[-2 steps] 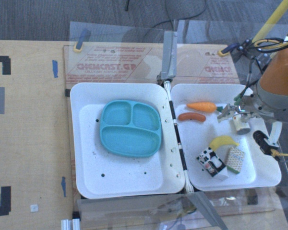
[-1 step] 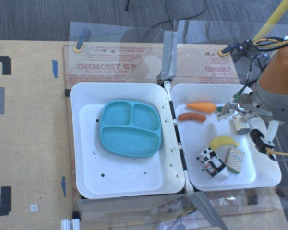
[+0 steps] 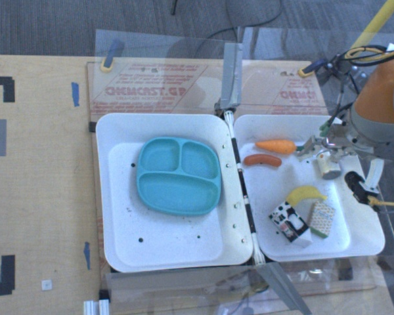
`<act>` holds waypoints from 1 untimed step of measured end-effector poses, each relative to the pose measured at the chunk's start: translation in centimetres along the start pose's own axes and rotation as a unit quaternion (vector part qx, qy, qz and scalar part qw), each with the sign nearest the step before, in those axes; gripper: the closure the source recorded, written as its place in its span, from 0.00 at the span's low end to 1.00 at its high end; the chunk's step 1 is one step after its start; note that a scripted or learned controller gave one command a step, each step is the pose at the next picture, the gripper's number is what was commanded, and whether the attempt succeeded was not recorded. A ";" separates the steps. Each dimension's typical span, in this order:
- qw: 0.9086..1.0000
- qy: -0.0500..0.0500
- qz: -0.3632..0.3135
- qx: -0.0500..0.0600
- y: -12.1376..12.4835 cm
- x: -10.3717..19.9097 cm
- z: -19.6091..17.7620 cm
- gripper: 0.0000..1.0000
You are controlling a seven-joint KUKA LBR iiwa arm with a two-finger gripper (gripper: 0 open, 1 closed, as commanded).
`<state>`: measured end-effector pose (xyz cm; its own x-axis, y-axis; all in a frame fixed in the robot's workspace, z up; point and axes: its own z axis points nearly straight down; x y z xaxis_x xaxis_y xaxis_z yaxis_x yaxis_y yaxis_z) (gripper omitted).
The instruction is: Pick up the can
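Plate (image 3: 179, 176) in left bin (image 3: 111, 195)

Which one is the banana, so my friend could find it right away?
Look in the right bin, the one without the blue plate. Near its middle, below the carrot and sausage, lies the banana. It's the only yellow curved thing there.

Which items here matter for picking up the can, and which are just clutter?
Job: black-and-white can in the right bin; gripper.
Lying about: carrot, sausage, banana, patterned block, all in the right bin; blue plate in the left bin.
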<state>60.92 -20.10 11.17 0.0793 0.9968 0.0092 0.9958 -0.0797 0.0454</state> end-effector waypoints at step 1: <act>0.999 -0.002 0.043 0.017 -0.4 -0.6 2.4 0.00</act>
<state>60.58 -20.64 8.75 0.1647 0.9863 0.0074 0.9863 -0.1648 0.0108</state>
